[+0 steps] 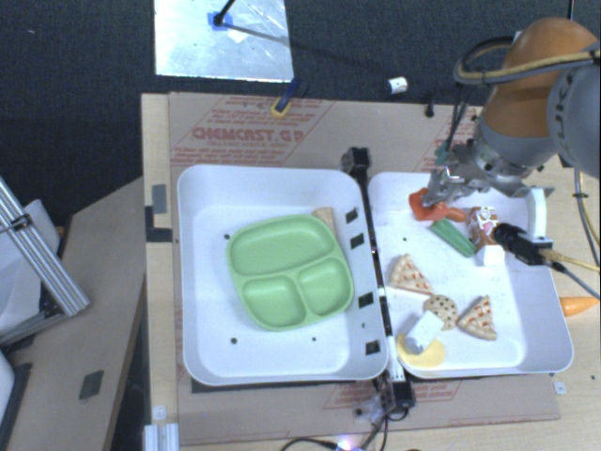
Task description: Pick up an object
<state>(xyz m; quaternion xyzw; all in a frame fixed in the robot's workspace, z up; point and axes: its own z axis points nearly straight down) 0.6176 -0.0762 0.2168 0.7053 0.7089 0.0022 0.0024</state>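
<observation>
My gripper (pixel 441 192) hangs low over the far left corner of the right bin (pixel 545 346). It is right above an orange-red piece (pixel 424 206) and seems to touch it. A green stick (pixel 453 237) lies just in front of that piece. A red and white item (pixel 485 222) and a small white block (pixel 492 253) lie to its right. Nearer the front are two pizza slices (pixel 408 275) (pixel 479 318), a cookie (pixel 439 307), a white block (pixel 424 328) and a yellow crescent (pixel 424 354).
The left bin (pixel 202 252) holds a green divided plate (pixel 286 272) with a tan piece (pixel 324 217) behind it. An orange carrot (pixel 577 303) lies outside the right bin. A black divider (pixel 368 252) runs between the bins. The arm (pixel 535 83) stands over the far right.
</observation>
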